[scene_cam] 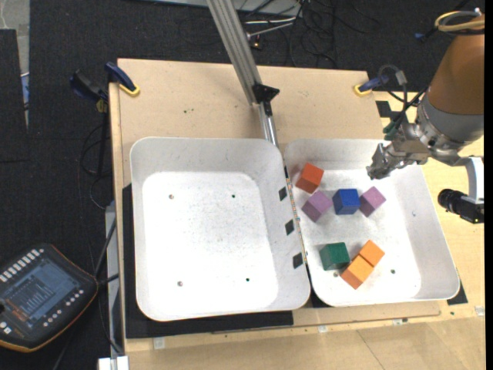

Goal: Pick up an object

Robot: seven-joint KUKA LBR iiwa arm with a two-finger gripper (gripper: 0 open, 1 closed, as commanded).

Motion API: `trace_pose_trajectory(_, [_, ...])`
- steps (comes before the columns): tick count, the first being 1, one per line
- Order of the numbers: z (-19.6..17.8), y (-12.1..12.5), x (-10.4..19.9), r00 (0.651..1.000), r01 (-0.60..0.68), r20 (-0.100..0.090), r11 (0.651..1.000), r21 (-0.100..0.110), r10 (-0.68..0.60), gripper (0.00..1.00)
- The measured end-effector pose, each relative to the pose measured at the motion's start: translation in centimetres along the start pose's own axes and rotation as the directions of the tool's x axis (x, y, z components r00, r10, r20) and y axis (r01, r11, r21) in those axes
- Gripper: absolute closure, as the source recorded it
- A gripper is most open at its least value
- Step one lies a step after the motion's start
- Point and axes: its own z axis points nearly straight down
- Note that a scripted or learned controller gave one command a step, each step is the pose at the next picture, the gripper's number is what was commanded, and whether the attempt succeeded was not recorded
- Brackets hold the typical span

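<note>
A tan wooden bench (200, 99) bears two white bins side by side, left (146, 206) and right (431, 245).

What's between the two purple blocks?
A blue cube sits between the left purple cube and the right purple cube, seen in the camera view of the right bin.

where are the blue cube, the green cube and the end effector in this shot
blue cube (347, 200), camera view, middle of its top face
green cube (334, 255), camera view, middle of its top face
end effector (379, 169), camera view, at its tip above the right bin's far side
</note>
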Motion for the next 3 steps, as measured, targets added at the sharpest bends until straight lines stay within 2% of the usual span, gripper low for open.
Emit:
trace_pose_trajectory(1, [-4.5, 0.2, 0.0, 1.000, -0.001, 0.001, 1.000, 0.000, 0.001, 1.00])
trace_pose_trajectory(3, [-2.9, -0.7, 9.4, 1.000, 0.003, -0.002, 1.000, 0.009, -0.003, 1.00])
